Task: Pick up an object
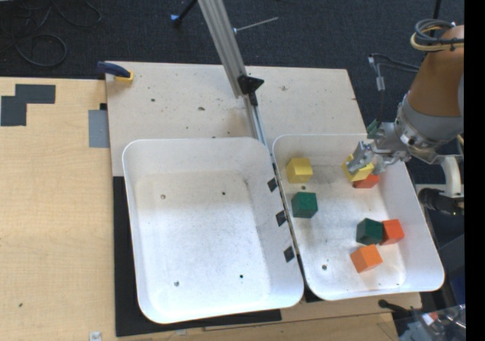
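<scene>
My gripper [362, 162] hangs at the far right of the right bin [429, 254], right over a small yellow block [356, 173] with a red block [369, 180] touching it. The gripper's tip overlaps the yellow block, so contact is unclear. Elsewhere in this bin lie a yellow cube [298, 170], a green cube [305, 204], a dark green cube [370, 230] beside a red-orange cube [392, 231], and an orange cube [367, 258].
The left bin [130, 156] lies beside the right one, with black clips [281, 217] along the shared rim. A slanted aluminium post [223, 36] rises behind the bins. A blue clamp [115, 70] sits at the board's far left corner.
</scene>
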`<control>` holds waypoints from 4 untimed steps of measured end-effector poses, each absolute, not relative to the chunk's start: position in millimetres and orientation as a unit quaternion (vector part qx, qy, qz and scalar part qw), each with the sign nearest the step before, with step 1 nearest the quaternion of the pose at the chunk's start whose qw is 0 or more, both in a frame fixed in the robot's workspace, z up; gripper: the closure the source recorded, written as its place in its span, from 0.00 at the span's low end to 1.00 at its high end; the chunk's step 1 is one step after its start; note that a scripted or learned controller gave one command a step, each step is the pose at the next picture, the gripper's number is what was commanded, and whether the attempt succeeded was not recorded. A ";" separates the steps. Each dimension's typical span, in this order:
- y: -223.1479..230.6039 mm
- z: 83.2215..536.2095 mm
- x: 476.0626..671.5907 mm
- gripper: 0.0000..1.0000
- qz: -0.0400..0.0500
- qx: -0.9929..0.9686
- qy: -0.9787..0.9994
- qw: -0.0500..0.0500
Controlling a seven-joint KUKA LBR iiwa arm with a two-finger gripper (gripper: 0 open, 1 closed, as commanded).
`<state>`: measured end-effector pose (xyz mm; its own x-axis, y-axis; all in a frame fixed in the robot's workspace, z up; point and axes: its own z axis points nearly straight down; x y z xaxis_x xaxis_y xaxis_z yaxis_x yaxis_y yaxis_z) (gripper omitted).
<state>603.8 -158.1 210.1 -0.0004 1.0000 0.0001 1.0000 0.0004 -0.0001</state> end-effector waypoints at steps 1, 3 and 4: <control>-112.2 217.8 605.9 1.00 0.000 -0.706 -0.709 0.002; -11.1 216.9 623.2 1.00 0.001 -0.706 -0.708 0.003; 40.3 212.2 624.1 1.00 0.002 -0.706 -0.709 0.003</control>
<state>624.1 40.3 212.2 -0.0043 1.0000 0.0018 1.0000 0.0043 -0.0063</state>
